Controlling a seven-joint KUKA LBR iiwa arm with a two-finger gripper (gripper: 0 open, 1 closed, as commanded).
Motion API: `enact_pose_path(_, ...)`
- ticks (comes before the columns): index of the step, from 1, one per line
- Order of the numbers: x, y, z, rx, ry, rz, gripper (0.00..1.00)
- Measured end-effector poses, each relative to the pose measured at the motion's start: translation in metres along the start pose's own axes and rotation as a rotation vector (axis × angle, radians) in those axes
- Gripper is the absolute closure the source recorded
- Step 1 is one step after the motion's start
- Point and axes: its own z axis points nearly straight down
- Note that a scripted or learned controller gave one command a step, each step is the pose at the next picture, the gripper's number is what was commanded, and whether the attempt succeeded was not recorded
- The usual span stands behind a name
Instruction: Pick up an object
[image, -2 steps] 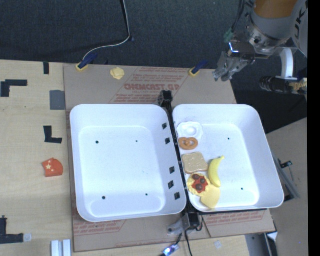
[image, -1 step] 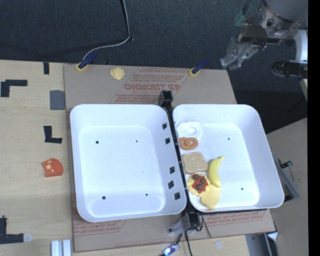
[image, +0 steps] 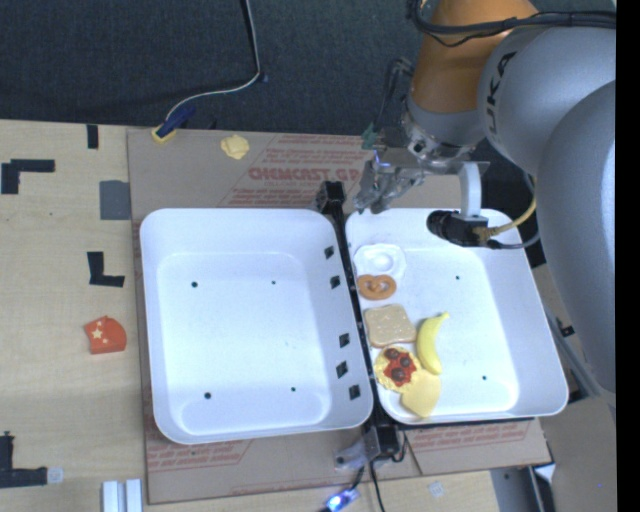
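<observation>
Camera view: gripper (image: 378, 195) hangs above right bin's (image: 500, 300) far-left corner; finger state cannot be told. Nearest item: fried egg (image: 380, 260), just nearward below it.

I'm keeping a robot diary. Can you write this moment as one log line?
end effector: above right bin's far-left corner, holding nothing | banana, toast, pretzel in right bin | left bin

Smooth white plastic bins (image: 240, 330) on matt brown cardboard (image: 290, 175)
</observation>
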Motion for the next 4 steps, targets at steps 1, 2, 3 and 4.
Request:
enact_pose_path(1, 0.05, -0.027, -0.143, -0.033, 0.001, -0.002, 1.0)
enact_pose_path(2, 0.153, -0.078, -0.119, -0.016, 0.001, -0.007, 1.0)
enact_pose_path(3, 0.157, -0.1, -0.161, -0.021, 0.0, 0.002, 1.0)
enact_pose_path(4, 0.15, -0.118, -0.234, -0.026, 0.0, 0.003, 1.0)
